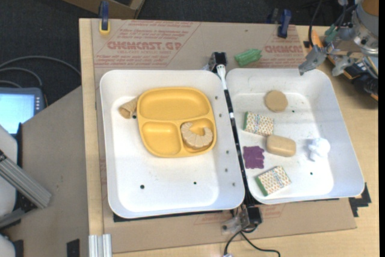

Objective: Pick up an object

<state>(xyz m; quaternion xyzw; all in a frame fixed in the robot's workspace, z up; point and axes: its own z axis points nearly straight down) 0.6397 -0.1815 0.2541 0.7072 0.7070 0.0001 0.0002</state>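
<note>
The gripper point(314, 61) hangs at the right bin's point(343, 129) far edge, state indiscernible. The tan soap bar point(281, 145) looks rigid, light, slippery: grasp its long sides.

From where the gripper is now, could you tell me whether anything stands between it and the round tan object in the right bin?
Nothing visible does. The gripper hangs over the far right corner of the right bin, and bare white floor lies between it and the round tan object. The patterned sponge and tan block sit nearer the camera.
</note>
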